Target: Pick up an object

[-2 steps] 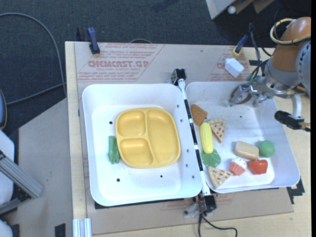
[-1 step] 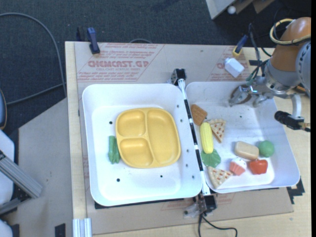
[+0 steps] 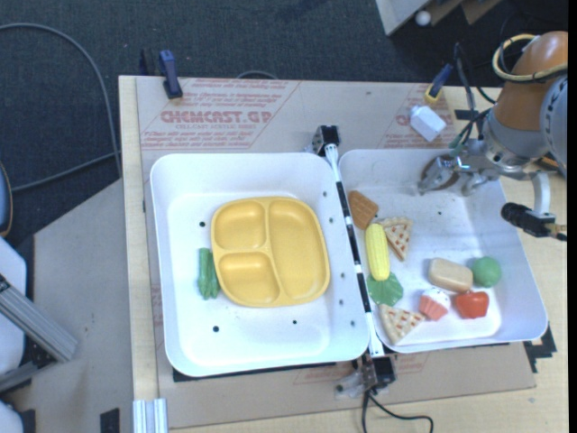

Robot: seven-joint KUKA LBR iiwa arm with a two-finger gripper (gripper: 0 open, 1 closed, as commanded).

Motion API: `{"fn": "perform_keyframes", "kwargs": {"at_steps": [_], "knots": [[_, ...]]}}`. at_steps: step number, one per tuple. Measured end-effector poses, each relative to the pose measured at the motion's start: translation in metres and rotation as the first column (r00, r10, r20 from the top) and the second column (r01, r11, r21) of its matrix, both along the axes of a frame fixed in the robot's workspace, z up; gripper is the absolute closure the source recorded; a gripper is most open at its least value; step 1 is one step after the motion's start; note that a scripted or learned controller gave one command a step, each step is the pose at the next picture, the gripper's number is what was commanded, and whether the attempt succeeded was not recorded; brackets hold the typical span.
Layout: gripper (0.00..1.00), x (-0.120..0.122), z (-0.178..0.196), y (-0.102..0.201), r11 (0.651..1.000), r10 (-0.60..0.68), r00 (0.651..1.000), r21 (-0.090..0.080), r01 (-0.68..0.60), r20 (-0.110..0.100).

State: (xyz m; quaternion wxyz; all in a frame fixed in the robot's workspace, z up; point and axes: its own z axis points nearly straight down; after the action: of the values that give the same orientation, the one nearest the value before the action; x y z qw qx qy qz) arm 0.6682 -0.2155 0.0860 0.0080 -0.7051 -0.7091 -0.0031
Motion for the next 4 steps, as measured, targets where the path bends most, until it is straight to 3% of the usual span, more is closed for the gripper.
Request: {"fn": "perform_keyframes", "kwargs": {"at_steps": [4], "knots": [[0.0, -0.0001, -0.0001, 0.0, 1.0, -0.001, 1.0, 0.0, 0.001, 0.0]]}}
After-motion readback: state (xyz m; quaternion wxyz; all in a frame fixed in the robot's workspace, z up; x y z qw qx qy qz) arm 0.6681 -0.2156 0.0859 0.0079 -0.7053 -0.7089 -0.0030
